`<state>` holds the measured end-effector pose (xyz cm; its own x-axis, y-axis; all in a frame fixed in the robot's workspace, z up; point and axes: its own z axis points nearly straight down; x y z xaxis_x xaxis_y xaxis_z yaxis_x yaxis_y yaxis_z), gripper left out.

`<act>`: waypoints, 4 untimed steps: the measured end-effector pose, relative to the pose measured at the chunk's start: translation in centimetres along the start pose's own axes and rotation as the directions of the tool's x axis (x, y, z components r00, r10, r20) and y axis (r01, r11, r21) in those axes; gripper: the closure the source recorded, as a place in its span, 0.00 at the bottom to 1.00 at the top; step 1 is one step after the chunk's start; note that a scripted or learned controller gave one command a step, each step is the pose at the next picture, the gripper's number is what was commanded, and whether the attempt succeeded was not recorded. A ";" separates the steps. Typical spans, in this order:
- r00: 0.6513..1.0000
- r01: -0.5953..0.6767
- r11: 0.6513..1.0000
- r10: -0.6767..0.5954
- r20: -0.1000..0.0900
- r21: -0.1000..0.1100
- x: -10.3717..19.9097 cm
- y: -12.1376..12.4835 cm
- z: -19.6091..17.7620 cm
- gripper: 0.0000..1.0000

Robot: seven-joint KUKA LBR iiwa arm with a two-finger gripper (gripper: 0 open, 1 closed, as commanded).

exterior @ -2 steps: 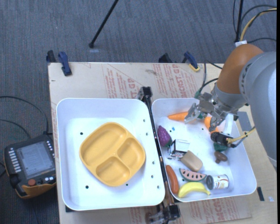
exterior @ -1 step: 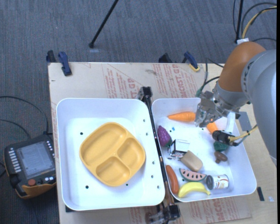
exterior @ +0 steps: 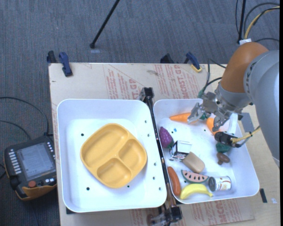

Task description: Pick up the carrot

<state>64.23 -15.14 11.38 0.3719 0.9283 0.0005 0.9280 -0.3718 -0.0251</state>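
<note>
Grey carpet surrounds the bench (exterior: 99, 81) with two white bins.
Pincer (exterior: 206, 117) hovers spread open over the right bin (exterior: 247, 171), its fingers straddling nothing; the carrot (exterior: 180, 117) lies just beside it, near the bin's far wall.

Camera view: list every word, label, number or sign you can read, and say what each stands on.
"PROTECTION", or close to it: red print on the brown board under the bins, upside down and repeated; letters are partly blurred.
Small box in the right bin: dark markings, too small to read.
Can: label too blurred to read.
Handheld pendant on the floor: screen text too small to read.
</note>
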 end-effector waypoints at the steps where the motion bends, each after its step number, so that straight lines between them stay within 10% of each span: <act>1: 0.992 -0.126 0.992 0.126 -0.015 0.017 -3.4 1.7 2.1 0.00; 2: 0.992 -0.127 0.992 0.127 -0.004 0.026 -3.7 1.5 1.1 1.00; 3: 0.851 -0.525 0.851 0.525 -0.010 -0.012 0.9 -1.6 -2.8 1.00; 4: 0.952 -0.305 0.952 0.305 -0.004 -0.010 -3.7 -7.9 3.1 1.00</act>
<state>55.41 -15.64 8.51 0.6370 0.7709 -0.0027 0.7708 -0.6370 -0.0137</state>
